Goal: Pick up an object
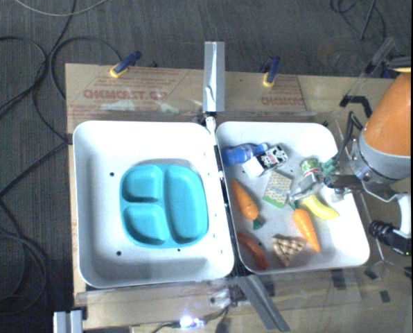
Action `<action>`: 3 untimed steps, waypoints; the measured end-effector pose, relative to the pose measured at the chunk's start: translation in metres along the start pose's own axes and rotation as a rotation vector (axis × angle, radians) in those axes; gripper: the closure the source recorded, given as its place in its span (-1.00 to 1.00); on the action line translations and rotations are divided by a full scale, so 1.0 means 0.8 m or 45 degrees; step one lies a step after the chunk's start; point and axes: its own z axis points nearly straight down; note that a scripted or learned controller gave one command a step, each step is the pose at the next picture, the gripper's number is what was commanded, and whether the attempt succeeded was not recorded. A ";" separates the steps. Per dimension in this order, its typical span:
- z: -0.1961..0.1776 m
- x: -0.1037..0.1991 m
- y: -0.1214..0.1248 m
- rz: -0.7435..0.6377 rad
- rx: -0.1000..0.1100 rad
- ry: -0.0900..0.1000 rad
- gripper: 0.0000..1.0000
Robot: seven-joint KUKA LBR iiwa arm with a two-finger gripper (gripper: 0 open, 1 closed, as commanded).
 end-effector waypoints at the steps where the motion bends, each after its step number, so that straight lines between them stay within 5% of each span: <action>1: -0.004 -0.030 -0.001 0.225 0.000 0.000 -1.00; 2: 0.086 -0.061 0.047 0.133 0.002 -0.001 -1.00; 3: 0.197 -0.088 0.053 0.243 -0.008 0.018 -1.00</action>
